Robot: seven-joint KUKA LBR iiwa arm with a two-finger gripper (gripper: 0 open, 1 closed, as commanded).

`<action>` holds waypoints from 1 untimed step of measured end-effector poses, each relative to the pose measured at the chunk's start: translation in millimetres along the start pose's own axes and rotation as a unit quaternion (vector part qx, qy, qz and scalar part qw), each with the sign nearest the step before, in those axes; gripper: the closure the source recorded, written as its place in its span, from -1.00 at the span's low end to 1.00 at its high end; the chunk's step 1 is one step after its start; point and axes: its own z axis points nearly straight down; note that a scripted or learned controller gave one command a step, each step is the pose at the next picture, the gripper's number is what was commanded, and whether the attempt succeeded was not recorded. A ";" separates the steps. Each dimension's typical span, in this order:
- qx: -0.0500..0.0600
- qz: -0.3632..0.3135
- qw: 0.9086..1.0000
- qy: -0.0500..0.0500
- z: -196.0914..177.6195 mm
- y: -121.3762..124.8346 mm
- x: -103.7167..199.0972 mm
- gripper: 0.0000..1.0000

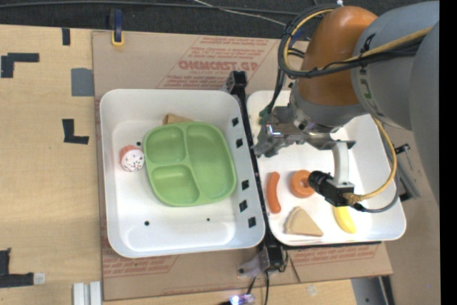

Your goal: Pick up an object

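Note:
My gripper (272,140) hangs below the orange band and grey wrist, low over the left side of the right bin (378,153), close to the divider between the bins. In front of it lie a red sausage (273,193), an orange ring-shaped piece (301,183), a tan wedge (303,223) and a yellow banana (345,218). The sausage lies a short way in front of the gripper and apart from it. Nothing shows in the gripper's hold.
The left bin (121,225) holds a green divided plate (191,162), a white speckled ball (131,159) on the plate's left, and a tan piece (177,119) peeking out behind it. A black fitting with yellow cable (334,189) hangs from the arm over the right bin.

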 end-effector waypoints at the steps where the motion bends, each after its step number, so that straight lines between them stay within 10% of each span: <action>1: 0.001 0.000 1.000 0.000 -2.2 -3.4 47.7 1.00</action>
